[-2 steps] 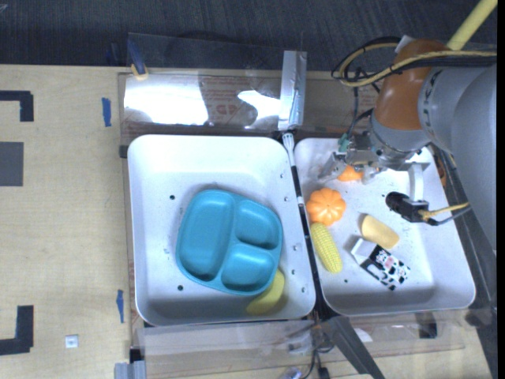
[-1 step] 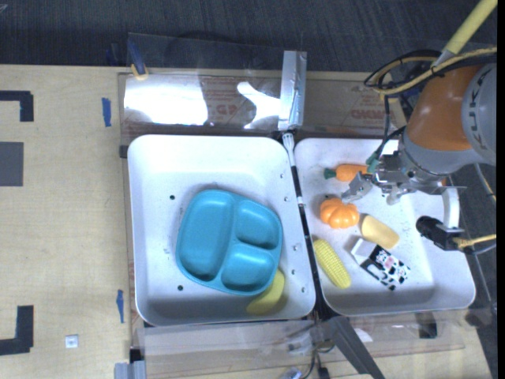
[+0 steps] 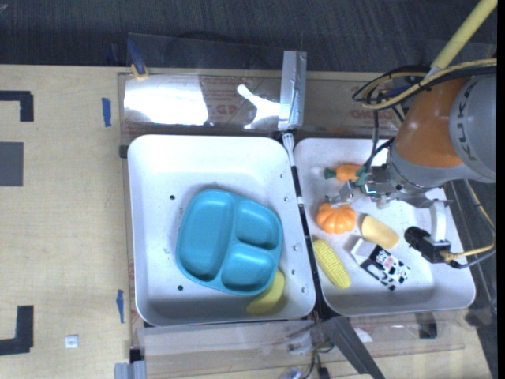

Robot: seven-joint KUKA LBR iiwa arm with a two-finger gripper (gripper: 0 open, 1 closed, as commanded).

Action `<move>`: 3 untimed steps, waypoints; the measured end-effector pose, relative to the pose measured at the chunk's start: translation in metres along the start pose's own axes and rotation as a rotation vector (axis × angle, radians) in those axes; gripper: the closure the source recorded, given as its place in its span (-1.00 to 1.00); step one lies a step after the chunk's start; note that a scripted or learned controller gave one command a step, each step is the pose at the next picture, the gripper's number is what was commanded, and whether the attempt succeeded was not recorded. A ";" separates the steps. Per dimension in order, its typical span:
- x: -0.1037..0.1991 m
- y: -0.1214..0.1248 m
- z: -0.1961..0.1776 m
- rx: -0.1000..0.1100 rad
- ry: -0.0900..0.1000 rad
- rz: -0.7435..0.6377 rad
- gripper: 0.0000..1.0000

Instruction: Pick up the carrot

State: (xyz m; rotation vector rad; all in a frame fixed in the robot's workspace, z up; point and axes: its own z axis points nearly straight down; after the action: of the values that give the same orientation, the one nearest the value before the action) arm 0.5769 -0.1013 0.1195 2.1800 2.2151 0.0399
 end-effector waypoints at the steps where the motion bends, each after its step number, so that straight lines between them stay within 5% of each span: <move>1: 0.008 -0.023 0.027 0.027 0.001 0.121 -1.00; 2: -0.005 0.029 -0.019 0.036 0.002 0.116 -1.00; 3: -0.005 0.092 -0.034 0.038 0.004 -0.030 -1.00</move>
State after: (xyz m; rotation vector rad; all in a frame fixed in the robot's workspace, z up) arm 0.6677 -0.1051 0.1572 2.1670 2.2687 0.0020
